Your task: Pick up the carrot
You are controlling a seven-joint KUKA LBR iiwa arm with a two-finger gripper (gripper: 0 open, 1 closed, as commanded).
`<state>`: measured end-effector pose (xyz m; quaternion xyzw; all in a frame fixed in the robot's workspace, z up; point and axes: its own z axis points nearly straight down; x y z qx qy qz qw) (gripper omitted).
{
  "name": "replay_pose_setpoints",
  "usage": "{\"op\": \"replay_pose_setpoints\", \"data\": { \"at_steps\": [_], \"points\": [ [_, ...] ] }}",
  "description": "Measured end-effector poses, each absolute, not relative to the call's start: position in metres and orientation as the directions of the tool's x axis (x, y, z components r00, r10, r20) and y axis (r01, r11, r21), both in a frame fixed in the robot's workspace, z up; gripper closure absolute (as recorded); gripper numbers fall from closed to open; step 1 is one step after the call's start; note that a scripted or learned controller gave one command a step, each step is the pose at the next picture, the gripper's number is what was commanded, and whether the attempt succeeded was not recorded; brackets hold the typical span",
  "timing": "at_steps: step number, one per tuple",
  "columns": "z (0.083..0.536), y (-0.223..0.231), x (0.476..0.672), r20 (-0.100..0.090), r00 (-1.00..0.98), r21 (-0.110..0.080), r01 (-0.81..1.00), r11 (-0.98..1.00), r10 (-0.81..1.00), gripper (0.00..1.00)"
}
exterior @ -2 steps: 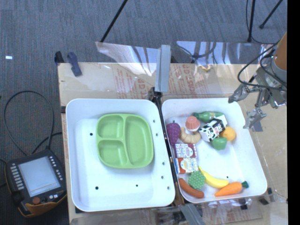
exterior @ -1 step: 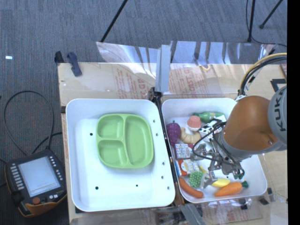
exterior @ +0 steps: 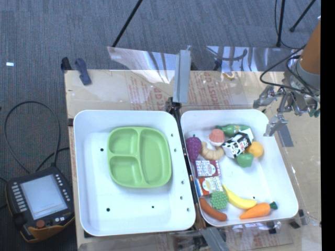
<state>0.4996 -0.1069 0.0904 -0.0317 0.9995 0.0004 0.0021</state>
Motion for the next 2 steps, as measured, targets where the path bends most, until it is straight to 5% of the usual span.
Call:
{"op": "replay_pose_setpoints", "data": {
  "at_steps": [1,2],
  "points": [
    [0.234,-0.213,0.646,-0.008,-1.000,-0.001,-0.026,1.000,-0.026,0.00],
    [0.126,-0.162,0.526,0.001,-0.987,0.003,-0.160,0.987,-0.160,0.00]
  ]
}}
